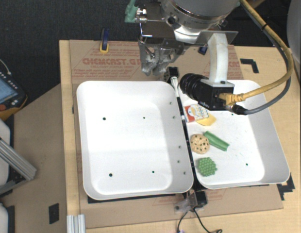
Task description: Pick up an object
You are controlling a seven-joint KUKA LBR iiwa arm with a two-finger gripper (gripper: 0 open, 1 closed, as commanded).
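Several small objects lie in the right bin (267, 144), close to its left wall. A red and white packet (196, 112) rests beside a yellow piece (207, 121). Below them are a round speckled cookie (200, 143), a green stick (218, 141) and a bumpy green round piece (207, 166). My gripper (154, 63) hangs over the cardboard just behind the far edge of the left bin (83, 130), away from all of these objects. Nothing can be seen held in it.
A black cylindrical unit (203, 91) with a yellow cable (267, 85) hangs from the arm over the right bin's far left corner. The bins sit on a cardboard sheet (116, 59), with a blue and yellow clamp (105, 41) at its back edge.
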